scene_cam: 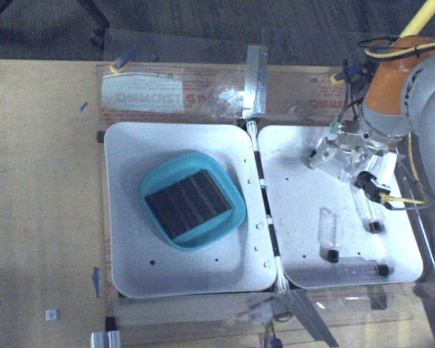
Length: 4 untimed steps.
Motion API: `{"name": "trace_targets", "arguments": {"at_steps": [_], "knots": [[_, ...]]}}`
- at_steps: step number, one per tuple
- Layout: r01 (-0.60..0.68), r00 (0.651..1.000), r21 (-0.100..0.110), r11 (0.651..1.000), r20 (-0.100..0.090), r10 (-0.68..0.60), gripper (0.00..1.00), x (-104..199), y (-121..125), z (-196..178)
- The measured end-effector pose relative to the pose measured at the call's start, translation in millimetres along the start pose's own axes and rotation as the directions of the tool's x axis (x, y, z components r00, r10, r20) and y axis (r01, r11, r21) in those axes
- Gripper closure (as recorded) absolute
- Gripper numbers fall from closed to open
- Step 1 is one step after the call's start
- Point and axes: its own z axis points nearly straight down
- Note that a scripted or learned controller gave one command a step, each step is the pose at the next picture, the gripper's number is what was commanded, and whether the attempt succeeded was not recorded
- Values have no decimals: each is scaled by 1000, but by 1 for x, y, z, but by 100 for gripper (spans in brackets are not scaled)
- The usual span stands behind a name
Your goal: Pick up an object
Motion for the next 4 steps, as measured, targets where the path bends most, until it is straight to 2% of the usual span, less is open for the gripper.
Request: {"name": "trace_targets", "arguments": {"at_steps": [1,2,3,4], "knots": [[0,1000,-18,1000,7,0,100,0,3,-13],[-73,997,-29,997,5,73,100,37,-1,-42],[-129,992,-32,991,4,130,100,53,-6,-130],[-127,992,-35,991,6,128,100,54,-5,-140]]}}
